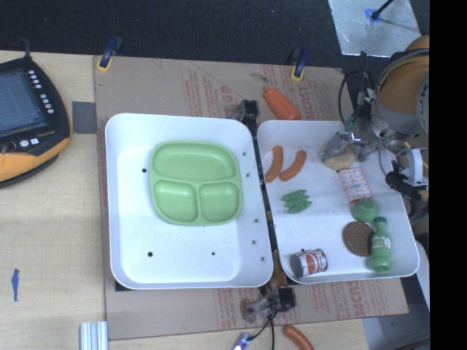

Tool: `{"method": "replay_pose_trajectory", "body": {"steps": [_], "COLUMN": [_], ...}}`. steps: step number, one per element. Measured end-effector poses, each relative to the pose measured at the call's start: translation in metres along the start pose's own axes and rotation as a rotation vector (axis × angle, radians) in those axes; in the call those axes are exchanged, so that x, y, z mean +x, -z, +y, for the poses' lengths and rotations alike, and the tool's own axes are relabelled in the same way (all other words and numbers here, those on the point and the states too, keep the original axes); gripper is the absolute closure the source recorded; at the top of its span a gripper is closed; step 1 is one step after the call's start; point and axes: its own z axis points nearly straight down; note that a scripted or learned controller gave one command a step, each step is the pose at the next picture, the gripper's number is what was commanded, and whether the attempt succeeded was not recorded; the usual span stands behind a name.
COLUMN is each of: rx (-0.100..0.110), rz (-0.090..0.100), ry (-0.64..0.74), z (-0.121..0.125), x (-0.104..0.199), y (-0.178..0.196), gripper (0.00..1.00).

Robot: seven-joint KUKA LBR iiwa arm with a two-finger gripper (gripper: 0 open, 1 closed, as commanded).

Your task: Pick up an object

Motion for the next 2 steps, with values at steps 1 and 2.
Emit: {"method": "replay_pose_trajectory", "body": {"steps": [1, 2], "rx": [0.004, 0.000], "rz": [0.001, 0.000], "ry": [0.002, 0.000], "z": [0.000, 0.000], "x": [0.025, 0.006], "y": [0.000, 0.000], "gripper": [0.00, 0.00]}}
